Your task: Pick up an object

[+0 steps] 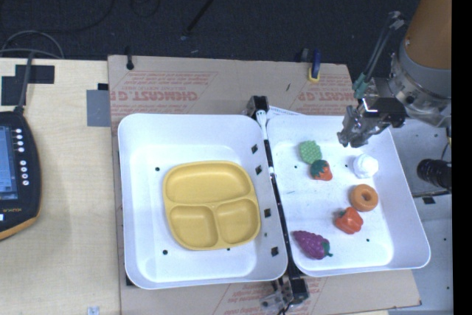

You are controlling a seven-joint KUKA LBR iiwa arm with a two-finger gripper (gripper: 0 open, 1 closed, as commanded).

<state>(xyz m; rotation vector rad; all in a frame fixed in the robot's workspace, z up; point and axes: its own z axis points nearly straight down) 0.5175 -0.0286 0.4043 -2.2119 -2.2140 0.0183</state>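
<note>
The tool (352, 133) hangs over the far edge of the right bin (413, 247), and I cannot tell its state. In this bin lie a white object (365, 165), a green piece (310, 151), a strawberry (321, 170), a doughnut (363, 198), a red pepper (349, 220) and purple grapes (312, 244). The left bin (140, 158) holds a yellow tray (210, 204).

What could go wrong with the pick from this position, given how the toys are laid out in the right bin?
1. The gripper hangs above the right bin's upper edge, closest to the small white object. That object barely contrasts with the white floor, so a descent may miss it.
2. The green toy and strawberry touch, so closing on one could nudge or drag the other.
3. The donut and red pepper sit close together, leaving little room for the fingers.
</note>
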